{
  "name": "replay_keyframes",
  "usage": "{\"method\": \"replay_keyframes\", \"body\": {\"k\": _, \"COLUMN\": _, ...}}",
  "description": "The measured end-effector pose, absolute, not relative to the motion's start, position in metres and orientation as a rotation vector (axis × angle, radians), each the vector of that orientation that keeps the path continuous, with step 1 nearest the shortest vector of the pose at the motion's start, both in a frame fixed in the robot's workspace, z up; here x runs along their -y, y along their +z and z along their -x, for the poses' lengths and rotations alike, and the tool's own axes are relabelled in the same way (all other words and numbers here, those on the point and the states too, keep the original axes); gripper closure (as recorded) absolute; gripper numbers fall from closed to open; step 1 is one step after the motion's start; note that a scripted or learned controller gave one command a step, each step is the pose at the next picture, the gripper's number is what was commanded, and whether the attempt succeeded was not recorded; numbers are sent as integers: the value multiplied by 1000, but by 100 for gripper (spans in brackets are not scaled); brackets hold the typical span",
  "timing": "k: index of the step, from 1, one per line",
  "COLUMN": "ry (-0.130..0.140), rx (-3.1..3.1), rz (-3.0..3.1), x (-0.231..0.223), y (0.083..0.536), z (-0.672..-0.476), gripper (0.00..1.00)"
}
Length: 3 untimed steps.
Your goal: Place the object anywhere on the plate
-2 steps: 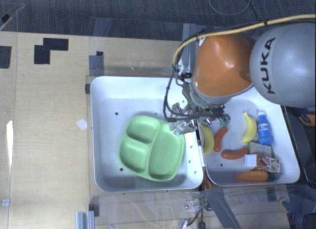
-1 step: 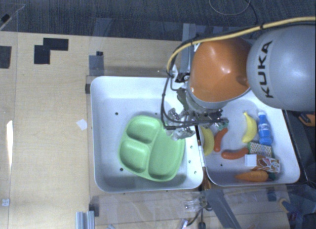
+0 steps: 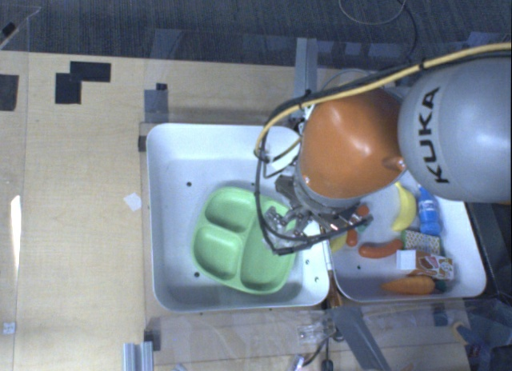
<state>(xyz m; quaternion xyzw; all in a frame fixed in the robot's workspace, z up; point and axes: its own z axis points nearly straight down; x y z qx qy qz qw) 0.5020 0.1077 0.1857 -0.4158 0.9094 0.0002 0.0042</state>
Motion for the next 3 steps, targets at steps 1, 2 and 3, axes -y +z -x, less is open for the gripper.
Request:
{"method": "replay_keyframes", "body": {"k": 1, "ry": -2, "rx": -2590, "rz": 1758, "x": -105, "y": 186, "z": -497, "gripper": 100}}
{"method": "replay_keyframes", "body": {"k": 2, "ry": -1, "rx": -2490, "rz": 1895, "x": -132, "y": 185, "z": -522, "gripper": 100}}
{"method": "replay_keyframes", "body": {"k": 3, "ry": -1, "rx": -2768, "rz": 1468, "x": -111, "y": 197, "z": -488, "gripper": 100}}
